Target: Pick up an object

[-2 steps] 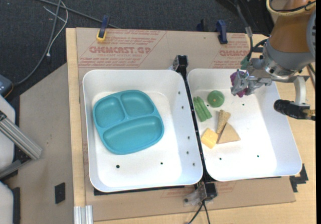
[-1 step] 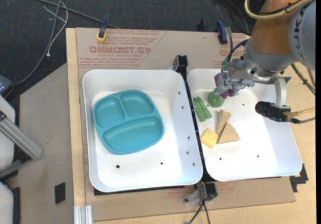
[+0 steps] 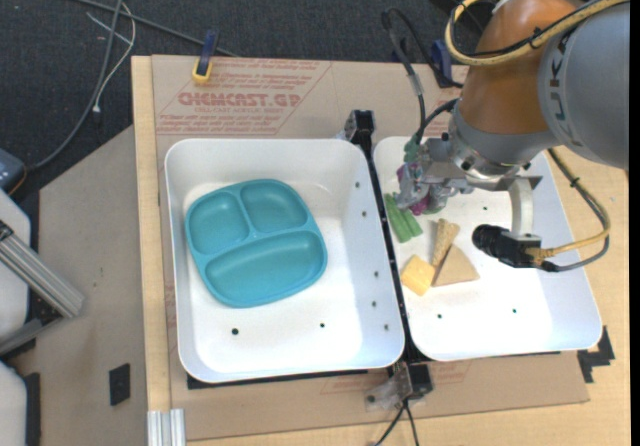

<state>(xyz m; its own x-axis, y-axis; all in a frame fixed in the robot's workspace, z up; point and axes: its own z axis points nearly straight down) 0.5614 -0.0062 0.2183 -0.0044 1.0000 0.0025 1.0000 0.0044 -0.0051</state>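
Note:
My gripper (image 3: 422, 196) hangs low over the left part of the right bin (image 3: 520, 329), just above a green strip (image 3: 403, 224) that lies against the bin's left wall. Something small and purple (image 3: 421, 202) shows right at the gripper's tip; whether it is held is unclear. A tan stick (image 3: 442, 236), a tan wedge (image 3: 457, 267) and a yellow block (image 3: 417, 276) lie close together just below and to the right of the gripper.
The left bin (image 3: 200, 334) holds a teal divided plate (image 3: 256, 241). A black connector with a yellow cable (image 3: 505, 245) hangs from the arm over the right bin. A black clamp (image 3: 359, 124) sits between the bins at the back.

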